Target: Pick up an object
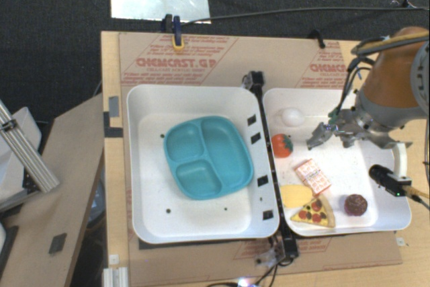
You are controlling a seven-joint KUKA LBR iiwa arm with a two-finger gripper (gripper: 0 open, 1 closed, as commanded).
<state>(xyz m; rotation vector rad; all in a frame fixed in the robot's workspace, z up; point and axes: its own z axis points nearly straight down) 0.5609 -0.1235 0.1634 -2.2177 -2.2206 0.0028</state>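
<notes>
teal divided plate (pixel 207 156) in left bin (pixel 144 212); toy foods in right bin (pixel 390 217); claw (pixel 321 137) state unclear

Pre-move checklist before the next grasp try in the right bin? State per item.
1. Gripper free of load: ok, nothing seen between its fingers.
2. Finger opening: cannot tell at this angle.
3. Targets in the right bin: ok. Tomato, white egg-like object, red-and-white box, yellow cheese piece, pizza slice and dark brown ball all lie there.
4. Nearest target: ok, the tomato is just beside the gripper, apart from the other items.
5. Crowding: not ok for the pizza slice, which touches the cheese piece.
6. Left bin: ok, the teal divided plate lies apart from the arm.
</notes>
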